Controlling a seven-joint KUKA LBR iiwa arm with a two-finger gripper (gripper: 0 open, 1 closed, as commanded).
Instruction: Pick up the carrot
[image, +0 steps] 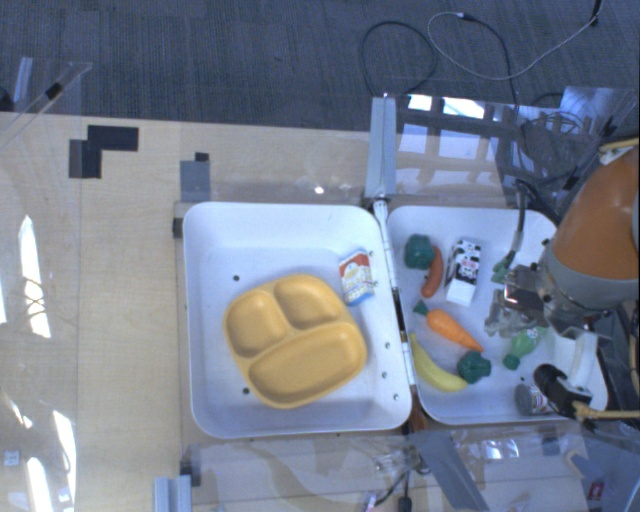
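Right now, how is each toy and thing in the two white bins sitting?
carrot: lying flat in the right bin, not held
banana: lying along the right bin's left wall
milk carton: lying on its side
yellow plate: right side up in the left bin
snack box: tipped beside the plate
pincer: over the right bin, beside the carrot

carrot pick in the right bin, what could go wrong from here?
1. The carrot lies tilted in a crowd: the banana and a green toy sit close at its lower end, so a grasp may catch or shove them.
2. The gripper sits right of the carrot over a small green item; descending here would miss.
3. A similar orange-red piece lies nearby and could be taken for the target.
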